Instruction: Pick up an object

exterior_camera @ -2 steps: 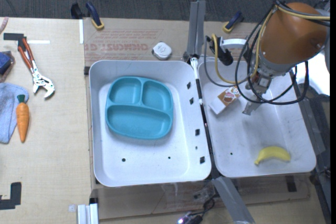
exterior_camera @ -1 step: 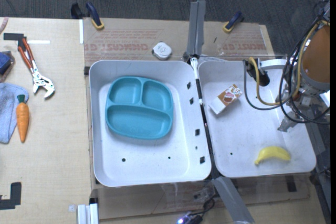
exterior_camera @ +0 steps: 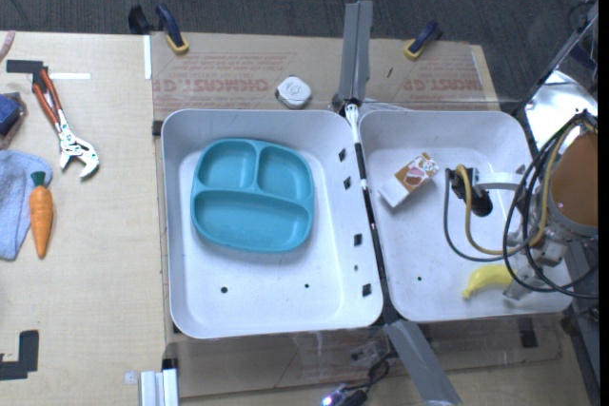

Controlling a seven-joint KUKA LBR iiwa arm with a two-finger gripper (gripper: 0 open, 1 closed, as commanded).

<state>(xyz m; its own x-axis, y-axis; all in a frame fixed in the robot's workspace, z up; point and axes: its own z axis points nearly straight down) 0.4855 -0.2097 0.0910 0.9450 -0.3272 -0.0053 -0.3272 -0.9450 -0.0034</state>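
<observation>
Arm (exterior_camera: pixel 571 190) reaches over right bin (exterior_camera: pixel 428 295) edge, jaw state indeterminate; yellow banana (exterior_camera: pixel 487 280) lies curved on bin floor nearby.

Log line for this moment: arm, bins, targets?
arm: over right bin's right edge | right bin: banana, small carton | left bin: blue tray | nothing seen held

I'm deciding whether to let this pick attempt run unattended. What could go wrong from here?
1. The banana lies close to the right bin's front wall and near the arm's looping cables, so a descent there might snag or clip the wall.
2. The small carton lies tilted on the bin floor; it could slide or tip away rather than seat in the hand.
</observation>
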